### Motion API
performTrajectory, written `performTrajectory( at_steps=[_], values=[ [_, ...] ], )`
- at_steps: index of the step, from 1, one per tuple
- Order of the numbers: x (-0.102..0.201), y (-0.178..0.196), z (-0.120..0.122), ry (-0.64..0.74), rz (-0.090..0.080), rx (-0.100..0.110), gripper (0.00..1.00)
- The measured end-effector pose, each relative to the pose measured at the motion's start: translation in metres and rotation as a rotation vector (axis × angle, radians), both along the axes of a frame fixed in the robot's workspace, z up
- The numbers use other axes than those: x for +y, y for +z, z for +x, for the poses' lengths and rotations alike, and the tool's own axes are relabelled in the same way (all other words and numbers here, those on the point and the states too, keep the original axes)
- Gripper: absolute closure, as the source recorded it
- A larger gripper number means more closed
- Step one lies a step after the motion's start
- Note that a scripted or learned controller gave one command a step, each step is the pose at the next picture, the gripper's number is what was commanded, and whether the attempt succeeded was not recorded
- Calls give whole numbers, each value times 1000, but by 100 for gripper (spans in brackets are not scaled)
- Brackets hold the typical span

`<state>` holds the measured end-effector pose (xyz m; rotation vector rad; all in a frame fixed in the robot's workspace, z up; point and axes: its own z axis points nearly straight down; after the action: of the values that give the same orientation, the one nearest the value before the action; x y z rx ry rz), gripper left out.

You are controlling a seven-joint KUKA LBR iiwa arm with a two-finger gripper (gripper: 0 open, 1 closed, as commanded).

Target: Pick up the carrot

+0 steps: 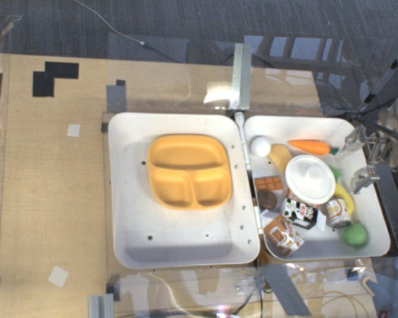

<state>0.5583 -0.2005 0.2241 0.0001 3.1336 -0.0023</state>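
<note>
Camera view: carrot [309, 147] lies in right bin [383, 241]; tool [359, 159] alongside, released.

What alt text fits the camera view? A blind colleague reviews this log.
An orange carrot lies at the far edge of the cluttered right bin, with the gripper just right of it. The left bin holds a yellow divided tray.

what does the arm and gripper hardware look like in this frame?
The gripper at the right bin's far right edge is bare silver-grey metal: a skeletal build of thin linkages and slim fingers, no coloured markings visible. Behind it sit dark struts or cables and a sliver of orange at the frame edge. Finer detail is too small to tell.
</note>
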Motion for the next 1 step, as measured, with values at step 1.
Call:
performTrajectory(
  at_steps=[1],
  values=[
    [-5,-111,46,173,-5,-9,0]
  ],
)
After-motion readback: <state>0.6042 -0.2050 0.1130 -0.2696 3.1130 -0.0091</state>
